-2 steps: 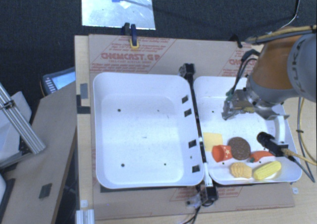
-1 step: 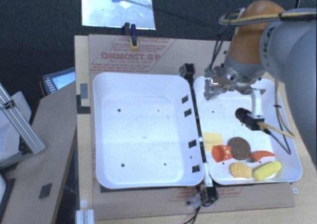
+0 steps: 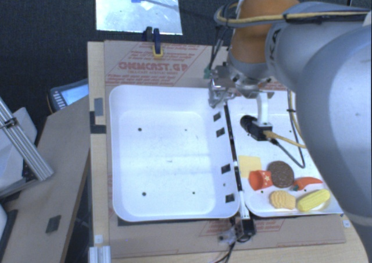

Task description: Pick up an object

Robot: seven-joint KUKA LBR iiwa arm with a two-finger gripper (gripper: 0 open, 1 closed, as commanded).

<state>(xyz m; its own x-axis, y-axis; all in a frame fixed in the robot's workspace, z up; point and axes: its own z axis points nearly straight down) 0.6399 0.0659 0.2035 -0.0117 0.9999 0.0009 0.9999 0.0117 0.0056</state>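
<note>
- Grey two-finger gripper (image 3: 247, 88) positioned over the top edge of the right shallow white bin (image 3: 302, 119); state of fingers not discernible.
- Objects clustered at the bin's 6 o'clock end, toward 5 o'clock from gripper, well apart.
- Count, one each: pale yellow flat square (image 3: 249, 163), red chunk (image 3: 259, 179), brown round disc (image 3: 281, 173), orange carrot-like piece (image 3: 308, 183), tan ridged piece (image 3: 282, 199), yellow corn cob (image 3: 313, 199).
- Corn cob long axis: roughly 3-to-9 o'clock.
- Bins: two.
</note>
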